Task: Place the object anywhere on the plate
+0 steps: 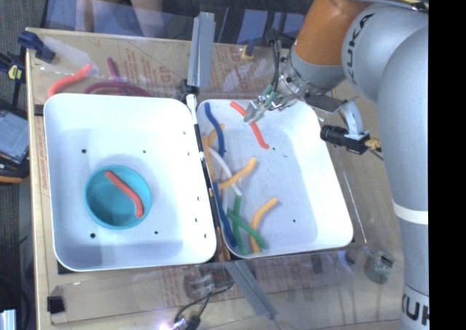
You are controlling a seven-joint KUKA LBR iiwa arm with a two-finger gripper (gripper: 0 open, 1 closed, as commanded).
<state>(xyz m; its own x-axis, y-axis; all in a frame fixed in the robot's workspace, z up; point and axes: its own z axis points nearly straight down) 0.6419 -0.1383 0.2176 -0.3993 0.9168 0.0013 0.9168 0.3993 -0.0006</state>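
the step looks like pickup: the two-finger gripper (256, 111) hangs at the right white bin's (320, 205) far edge, a thin red flexible strip (259, 136) dangling between its closed-in fingers. next, carry to the round blue plate (98, 208) in the left white bin (65, 124).

pincer (256, 112) fingertips too small to tell; arm (393, 103) cut off at bottom.

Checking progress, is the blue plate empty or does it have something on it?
Not empty: a red strip lies on the blue plate in the left bin.
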